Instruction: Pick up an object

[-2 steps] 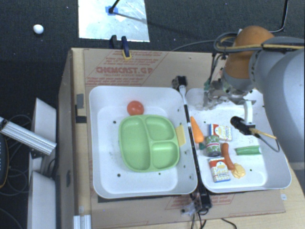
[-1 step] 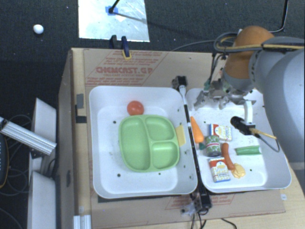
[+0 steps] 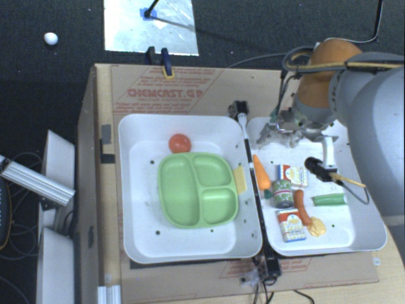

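Nearest, in the right-hand shallow white bin (image 3: 354, 230), a small red-and-white box (image 3: 292, 225) was seen lying against a yellow lump (image 3: 317, 227) and an orange sausage-shaped toy (image 3: 302, 208). Just beyond, a dark green round tin (image 3: 283, 194), a flat green strip (image 3: 328, 199), a second red-and-white carton (image 3: 292, 175) and an orange plastic carrot (image 3: 261, 173) were crowded together. Farther back, the hand (image 3: 283, 133) was poised over the bare far end of that bin, apart from every object. Nothing was seen held, and whether it was wide or narrow could not be told. A good pick would probably be made by bringing the hand nearward to the green strip, which seemed clearest of its neighbours, so that other items need not be nudged.
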